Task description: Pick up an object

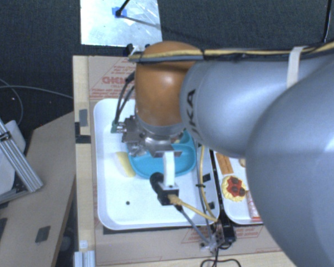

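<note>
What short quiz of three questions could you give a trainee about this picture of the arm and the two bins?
1. True or false: the blue dish lies in the left bin.
2. Which thing lies just left of the blue dish? A) a pale yellow piece B) a green bottle C) a metal spoon
3. Fill in: the arm has an ______ band above its wrist.

Key
1. True. The dish is in the left bin, partly hidden under the wrist.
2. A. The pale yellow piece lies beside the dish, on the bin floor.
3. Orange.
</note>
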Controlling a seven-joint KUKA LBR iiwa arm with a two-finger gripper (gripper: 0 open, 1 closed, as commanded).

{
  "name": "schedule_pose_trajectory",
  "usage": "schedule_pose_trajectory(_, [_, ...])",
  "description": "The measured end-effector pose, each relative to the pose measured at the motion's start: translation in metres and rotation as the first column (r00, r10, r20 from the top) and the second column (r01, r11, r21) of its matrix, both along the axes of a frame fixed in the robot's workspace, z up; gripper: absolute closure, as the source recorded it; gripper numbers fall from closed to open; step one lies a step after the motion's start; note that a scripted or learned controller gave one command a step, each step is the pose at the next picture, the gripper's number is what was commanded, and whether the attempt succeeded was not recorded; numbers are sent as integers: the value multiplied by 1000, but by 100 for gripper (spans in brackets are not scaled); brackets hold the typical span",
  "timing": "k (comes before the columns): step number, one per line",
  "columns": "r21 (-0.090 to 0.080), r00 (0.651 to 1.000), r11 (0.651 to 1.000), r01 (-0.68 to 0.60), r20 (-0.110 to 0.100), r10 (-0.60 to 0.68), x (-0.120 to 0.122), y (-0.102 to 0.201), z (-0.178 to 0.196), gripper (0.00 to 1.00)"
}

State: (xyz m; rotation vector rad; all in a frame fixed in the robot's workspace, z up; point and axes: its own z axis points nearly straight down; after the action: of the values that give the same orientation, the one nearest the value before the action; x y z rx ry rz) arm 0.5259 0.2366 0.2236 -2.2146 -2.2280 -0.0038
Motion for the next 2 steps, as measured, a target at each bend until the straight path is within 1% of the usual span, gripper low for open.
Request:
schedule_pose_trajectory(1, [5,1000,1000,2,21,-2,81,-3,202,100])
schedule_pose_trajectory(2, [-1,1000,1000,6,4,-6,140,-3,183,100])
